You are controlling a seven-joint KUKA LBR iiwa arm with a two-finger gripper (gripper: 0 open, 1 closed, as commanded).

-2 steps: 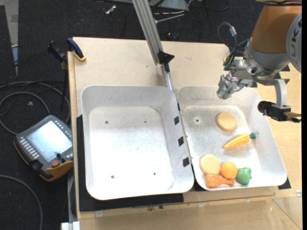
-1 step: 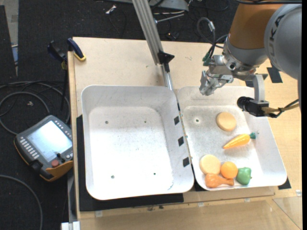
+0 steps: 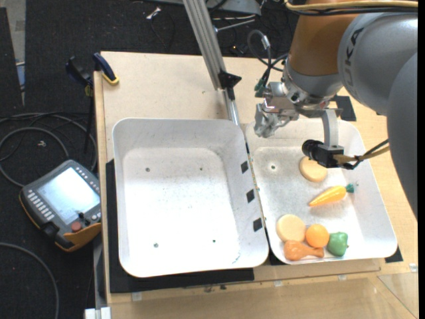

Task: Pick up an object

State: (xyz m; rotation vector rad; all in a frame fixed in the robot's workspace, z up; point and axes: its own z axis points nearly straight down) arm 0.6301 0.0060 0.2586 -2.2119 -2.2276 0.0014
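Six toys are lying in the right bin (image 3: 372, 198); the carrot (image 3: 329, 195) is sitting apart. The gripper (image 3: 267, 126), its opening impossible to tell, is hovering near the back rim and should be descending squarely over one item.

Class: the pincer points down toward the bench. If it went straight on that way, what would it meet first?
Probably bare floor at the far left corner of the right bin, below the pincer. No toy appears in that line, though depth is unclear.
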